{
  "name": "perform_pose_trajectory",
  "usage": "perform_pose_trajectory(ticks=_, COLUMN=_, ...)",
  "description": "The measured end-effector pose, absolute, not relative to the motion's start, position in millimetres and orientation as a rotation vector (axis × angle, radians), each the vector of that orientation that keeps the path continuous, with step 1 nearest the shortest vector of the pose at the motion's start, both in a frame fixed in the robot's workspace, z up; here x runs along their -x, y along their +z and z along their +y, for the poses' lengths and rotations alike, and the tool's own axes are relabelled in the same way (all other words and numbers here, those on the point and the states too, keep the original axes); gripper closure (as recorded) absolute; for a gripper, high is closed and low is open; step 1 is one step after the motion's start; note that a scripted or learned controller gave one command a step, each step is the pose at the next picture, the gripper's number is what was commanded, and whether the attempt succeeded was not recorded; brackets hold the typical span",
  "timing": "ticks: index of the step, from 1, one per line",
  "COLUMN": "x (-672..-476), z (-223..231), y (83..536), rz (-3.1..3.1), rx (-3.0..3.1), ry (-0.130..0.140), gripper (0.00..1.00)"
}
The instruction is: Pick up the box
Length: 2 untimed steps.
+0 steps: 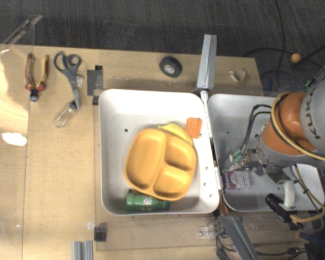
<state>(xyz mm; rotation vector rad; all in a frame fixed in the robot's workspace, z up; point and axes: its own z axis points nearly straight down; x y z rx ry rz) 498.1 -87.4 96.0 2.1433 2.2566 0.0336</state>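
Gripper (253,160): can't tell if clenched or released, the arm covers it. The box (238,179) lies by the right bin's (244,106) left wall, near the gripper. Prob. light, thin card, easily crushed; take it across the narrow sides.

Arm (295,129) bent low, claw prob. hidden

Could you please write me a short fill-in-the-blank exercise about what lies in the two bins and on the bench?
1. The yellow divided tray lies in the ___ bin as the camera sees it.
2. The green bottle lies by the tray's ___ edge in the picture.
3. The scissors lie on the ___, outside both bins.
4. The small purple box lies in the bin under the ___.

Missing words: left; lower; bench; arm
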Motion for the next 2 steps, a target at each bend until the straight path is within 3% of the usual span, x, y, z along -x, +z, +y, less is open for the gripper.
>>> perform_pose_trajectory(ticks=2, x=-497.5, z=-87.0, y=95.3, rz=2.26, rx=-2.139, ry=0.033, gripper=0.0)
